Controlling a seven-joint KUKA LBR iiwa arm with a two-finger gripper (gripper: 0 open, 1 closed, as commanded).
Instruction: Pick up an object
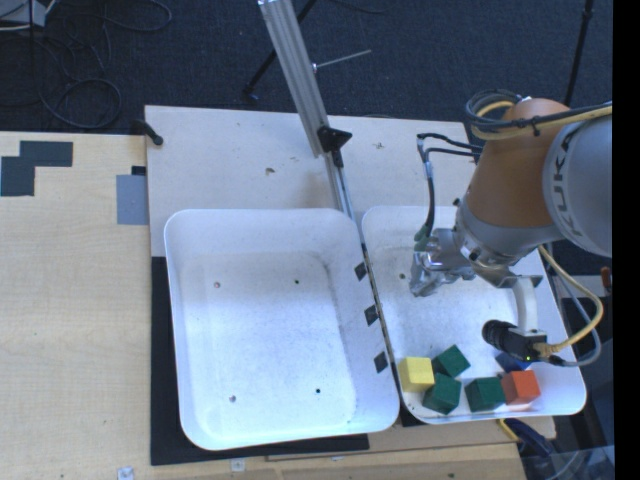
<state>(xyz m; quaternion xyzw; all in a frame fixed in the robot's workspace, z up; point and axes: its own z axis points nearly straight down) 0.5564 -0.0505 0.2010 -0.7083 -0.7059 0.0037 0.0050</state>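
Note:
Several small blocks lie along the front edge of the right bin [395, 228]: a yellow block [417, 372], a dark green block [452, 360], a second green block [441, 394], a third green block [484, 394] and an orange block [521, 387]. My gripper [428, 276] hangs over the middle of the right bin, behind and above the blocks and apart from them. I see nothing held in it. The grey and orange arm covers the bin's far right side.
The left bin [190, 238] sits beside the right one, with a divider carrying black clips [366, 288] between them. A slanted aluminium bar [297, 73] rises behind the bins. Cables [570, 333] trail at the right edge by the arm.

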